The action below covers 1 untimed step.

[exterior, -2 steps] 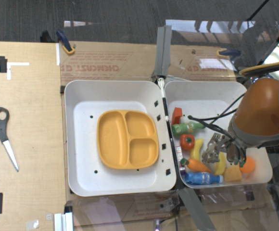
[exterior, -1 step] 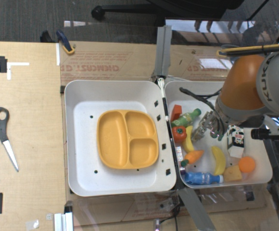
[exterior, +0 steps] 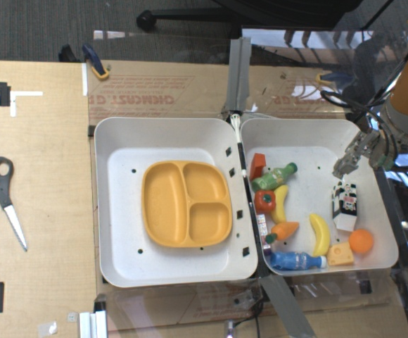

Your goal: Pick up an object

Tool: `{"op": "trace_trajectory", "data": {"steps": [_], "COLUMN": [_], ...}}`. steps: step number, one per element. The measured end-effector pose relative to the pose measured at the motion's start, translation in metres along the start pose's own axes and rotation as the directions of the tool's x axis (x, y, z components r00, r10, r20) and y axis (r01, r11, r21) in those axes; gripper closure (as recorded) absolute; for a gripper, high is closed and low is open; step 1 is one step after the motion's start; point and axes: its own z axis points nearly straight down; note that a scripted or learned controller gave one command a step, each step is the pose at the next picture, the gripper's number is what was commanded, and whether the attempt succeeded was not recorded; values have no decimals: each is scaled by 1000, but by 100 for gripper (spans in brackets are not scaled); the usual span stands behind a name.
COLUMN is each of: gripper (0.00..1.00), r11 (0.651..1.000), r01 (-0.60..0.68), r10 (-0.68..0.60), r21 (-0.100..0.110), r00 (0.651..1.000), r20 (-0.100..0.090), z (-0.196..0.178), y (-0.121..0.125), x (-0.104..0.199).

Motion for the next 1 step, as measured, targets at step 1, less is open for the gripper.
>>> {"op": "trace_trajectory", "data": {"steps": [1], "gripper": [0], "r11": [1000], "r01": [1], "r10": [-1], "r21": [0], "r00": [1000], "r20": [-1], "z": [0], "y": [0], "x": [0]}}
